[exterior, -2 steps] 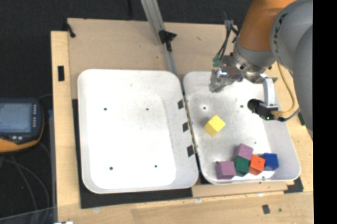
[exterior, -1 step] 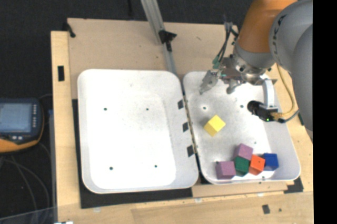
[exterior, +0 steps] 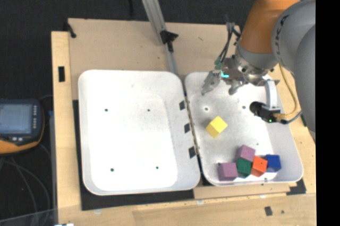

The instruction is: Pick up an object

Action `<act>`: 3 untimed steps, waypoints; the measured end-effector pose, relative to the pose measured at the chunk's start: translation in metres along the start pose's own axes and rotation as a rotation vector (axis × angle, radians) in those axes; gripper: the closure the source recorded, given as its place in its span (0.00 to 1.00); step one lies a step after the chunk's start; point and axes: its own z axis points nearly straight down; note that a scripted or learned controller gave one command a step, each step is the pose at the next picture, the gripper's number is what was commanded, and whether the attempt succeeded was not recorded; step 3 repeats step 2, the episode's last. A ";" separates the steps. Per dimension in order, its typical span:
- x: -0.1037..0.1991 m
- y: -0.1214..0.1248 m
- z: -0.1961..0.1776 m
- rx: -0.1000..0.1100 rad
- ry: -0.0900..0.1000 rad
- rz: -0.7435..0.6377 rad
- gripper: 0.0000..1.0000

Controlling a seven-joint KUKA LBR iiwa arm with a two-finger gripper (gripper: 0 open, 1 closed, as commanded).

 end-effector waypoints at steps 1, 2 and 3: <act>0.000 0.000 0.000 0.000 0.000 -0.001 0.00; 0.143 -0.017 0.000 0.001 0.006 -0.001 0.00; 0.143 -0.017 0.000 0.001 0.006 -0.001 0.00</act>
